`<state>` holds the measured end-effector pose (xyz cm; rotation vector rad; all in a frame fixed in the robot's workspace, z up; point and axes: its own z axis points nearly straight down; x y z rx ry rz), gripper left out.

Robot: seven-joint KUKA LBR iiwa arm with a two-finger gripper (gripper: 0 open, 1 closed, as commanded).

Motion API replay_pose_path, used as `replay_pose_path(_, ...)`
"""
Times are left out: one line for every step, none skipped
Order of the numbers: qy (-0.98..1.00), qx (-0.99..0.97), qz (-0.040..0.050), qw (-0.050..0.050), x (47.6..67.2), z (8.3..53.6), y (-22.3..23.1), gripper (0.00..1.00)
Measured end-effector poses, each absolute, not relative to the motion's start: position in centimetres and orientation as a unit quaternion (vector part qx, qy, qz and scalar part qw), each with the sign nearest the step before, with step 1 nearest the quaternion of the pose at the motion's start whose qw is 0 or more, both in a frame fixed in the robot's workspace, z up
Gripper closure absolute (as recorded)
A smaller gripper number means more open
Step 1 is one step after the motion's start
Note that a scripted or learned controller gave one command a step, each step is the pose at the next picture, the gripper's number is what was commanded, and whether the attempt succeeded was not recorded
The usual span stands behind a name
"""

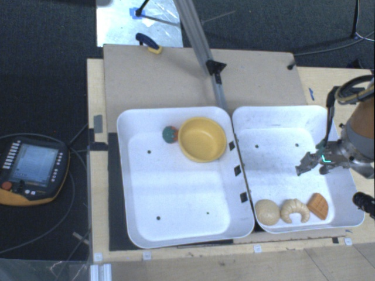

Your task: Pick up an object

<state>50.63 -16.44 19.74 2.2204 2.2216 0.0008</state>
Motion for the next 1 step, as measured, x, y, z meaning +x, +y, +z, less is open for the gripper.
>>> replay_pose_path(0.707,0.707,0.0002,0.0,50.63,19.74,-16.44,0.0)
